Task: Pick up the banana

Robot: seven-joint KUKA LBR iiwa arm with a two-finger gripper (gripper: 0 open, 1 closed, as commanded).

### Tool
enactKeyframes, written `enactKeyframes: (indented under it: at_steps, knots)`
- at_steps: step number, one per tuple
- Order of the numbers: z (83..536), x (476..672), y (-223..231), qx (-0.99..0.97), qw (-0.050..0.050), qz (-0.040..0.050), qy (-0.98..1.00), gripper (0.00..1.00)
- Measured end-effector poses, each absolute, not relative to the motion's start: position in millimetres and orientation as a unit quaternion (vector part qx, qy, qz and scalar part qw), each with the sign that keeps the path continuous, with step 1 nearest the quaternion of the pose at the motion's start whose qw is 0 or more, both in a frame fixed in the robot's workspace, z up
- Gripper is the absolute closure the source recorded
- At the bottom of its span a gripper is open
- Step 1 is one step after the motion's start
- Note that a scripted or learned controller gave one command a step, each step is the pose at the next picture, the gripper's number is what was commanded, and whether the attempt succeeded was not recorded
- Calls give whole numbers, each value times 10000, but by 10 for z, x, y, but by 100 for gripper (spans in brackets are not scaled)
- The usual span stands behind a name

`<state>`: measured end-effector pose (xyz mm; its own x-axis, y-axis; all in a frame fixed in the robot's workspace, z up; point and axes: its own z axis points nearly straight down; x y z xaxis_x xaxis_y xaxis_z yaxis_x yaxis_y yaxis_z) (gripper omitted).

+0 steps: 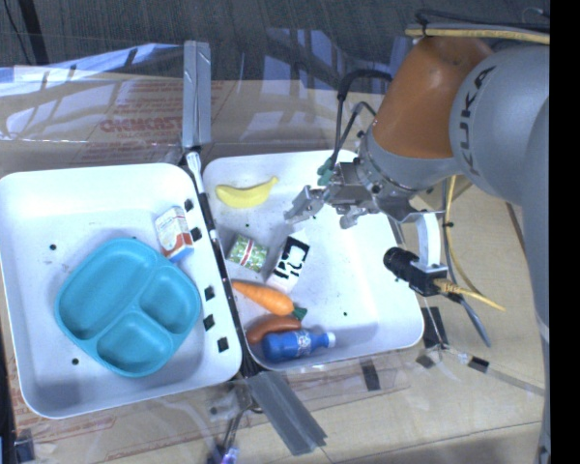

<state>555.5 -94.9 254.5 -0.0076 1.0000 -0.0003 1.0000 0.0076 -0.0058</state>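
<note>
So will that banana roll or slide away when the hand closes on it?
The banana probably won't roll far: it is curved and lies flat. It looks smooth and glossy, likely a light toy, so it could skid on the slick white bin. It lies near the back wall, which may stop it.

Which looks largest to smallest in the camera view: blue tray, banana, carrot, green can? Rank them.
1. blue tray, by far the largest.
2. carrot and banana: too alike to rank.
3. green can, the smallest.

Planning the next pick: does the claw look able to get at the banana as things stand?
Probably yes. The banana lies uncovered at the right bin's far corner, with the claw beside it; the near walls might crowd it.
</note>
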Motion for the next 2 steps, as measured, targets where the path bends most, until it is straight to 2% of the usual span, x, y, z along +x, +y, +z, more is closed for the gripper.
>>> enactKeyframes:
  at_steps: [1,2]
  knots:
    - [1983,6321,-829,-7000,14,23,-7141,0]
    - [1572,6566,-903,-7257,6,13,-6880,0]
